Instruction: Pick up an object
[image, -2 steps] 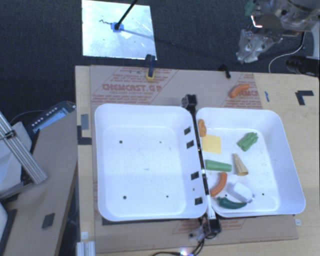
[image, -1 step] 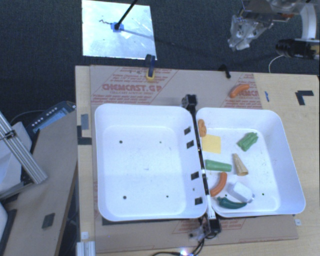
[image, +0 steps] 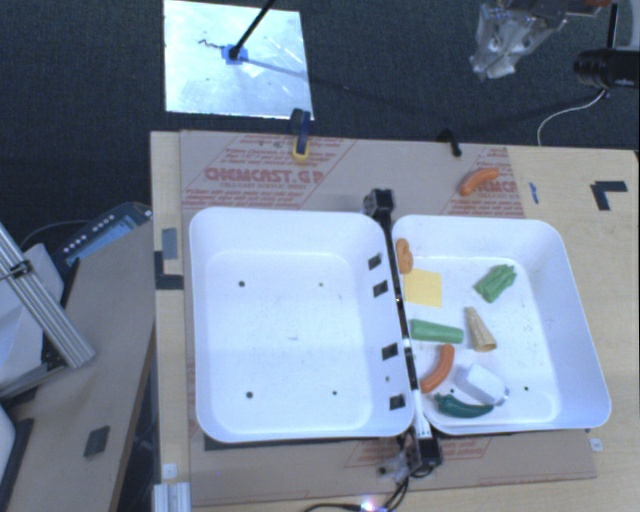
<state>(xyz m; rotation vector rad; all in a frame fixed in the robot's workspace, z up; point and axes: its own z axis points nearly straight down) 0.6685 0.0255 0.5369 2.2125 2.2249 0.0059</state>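
The hand is hanging at the top right of the view, well above and behind the right bin, over dark floor beyond the bench. It is blurred and pale against the carpet; I cannot tell how its grasping parts are set, and nothing is showing between them.

All candidate objects are sitting relative to the right bin. Inside it, along its left wall near the back, a small orange piece is lying. Just right of that, a yellow square is lying flat. Toward the bin's right side, a green ridged piece is resting tilted. Near the bin's middle, a green cylinder is lying crosswise, with a tan cone-like piece just beside it. Toward the front, an orange sausage shape is lying at a slant, a white object, possibly a cup, is sitting near it, and a dark green curved piece is lying by the front wall.

Outside the right bin, behind its back edge on the bench, another orange piece is lying.

The left bin is touching the right bin along the shared middle edge.
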